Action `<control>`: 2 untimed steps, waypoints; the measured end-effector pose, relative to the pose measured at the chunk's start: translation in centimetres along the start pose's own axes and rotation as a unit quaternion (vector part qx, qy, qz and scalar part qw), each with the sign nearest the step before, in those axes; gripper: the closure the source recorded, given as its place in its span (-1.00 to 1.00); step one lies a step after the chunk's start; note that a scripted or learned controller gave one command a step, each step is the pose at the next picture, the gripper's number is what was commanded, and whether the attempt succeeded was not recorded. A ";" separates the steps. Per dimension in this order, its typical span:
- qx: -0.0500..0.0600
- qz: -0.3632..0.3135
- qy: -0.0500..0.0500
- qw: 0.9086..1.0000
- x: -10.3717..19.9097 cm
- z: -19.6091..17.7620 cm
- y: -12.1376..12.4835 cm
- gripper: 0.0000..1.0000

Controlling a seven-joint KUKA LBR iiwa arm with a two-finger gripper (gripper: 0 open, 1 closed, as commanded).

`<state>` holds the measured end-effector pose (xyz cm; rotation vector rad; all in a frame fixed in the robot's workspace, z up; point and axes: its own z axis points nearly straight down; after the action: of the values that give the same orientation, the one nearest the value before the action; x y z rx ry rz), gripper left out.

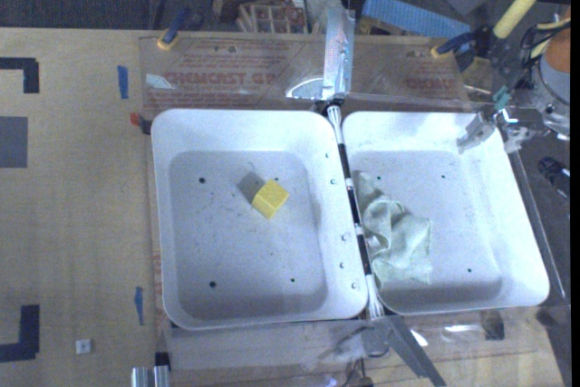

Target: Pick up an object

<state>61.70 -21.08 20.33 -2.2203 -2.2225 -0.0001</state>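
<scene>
Plainly caught at the approach step, with nothing lifted yet. Found the claw (473, 134) at the far right corner of the right bin (518, 227), over its rim, reaching in from the arm (555, 59) at the right. Could not tell whether released or clenched: too small and too blurred at that corner. Saw nothing gripped in it.

Nearest to it, in the same bin, lay a pale crumpled cloth (396, 236), bunched against the left wall and spreading toward the near side, well apart from the claw. Farther out, across the divide, sat a yellow block (270, 198) near the middle of the left bin (165, 195), with a small grey block (251, 186) touching it on its far left side. Beyond both bins, just the plywood worktop (72, 222) with tape marks.

Judged any of the three a fair target. For the cloth: called for a short travel inward and toward the near left, then a descent onto a raised fold, pinching deep enough to gather fabric rather than skim it. For the yellow block: called for a longer reach over the shared rims, and a wrist turn to line up with two free faces, keeping off the side pressed against the grey block. Reckoned the cloth the closer and more forgiving choice.
</scene>
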 end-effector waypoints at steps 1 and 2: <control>0.000 -0.201 0.000 0.979 6.9 -0.4 -1.8 -1.00; -0.001 -0.295 0.000 0.955 12.1 1.8 -5.3 -1.00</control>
<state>56.38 -8.96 18.54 -1.4666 -2.7801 -0.0015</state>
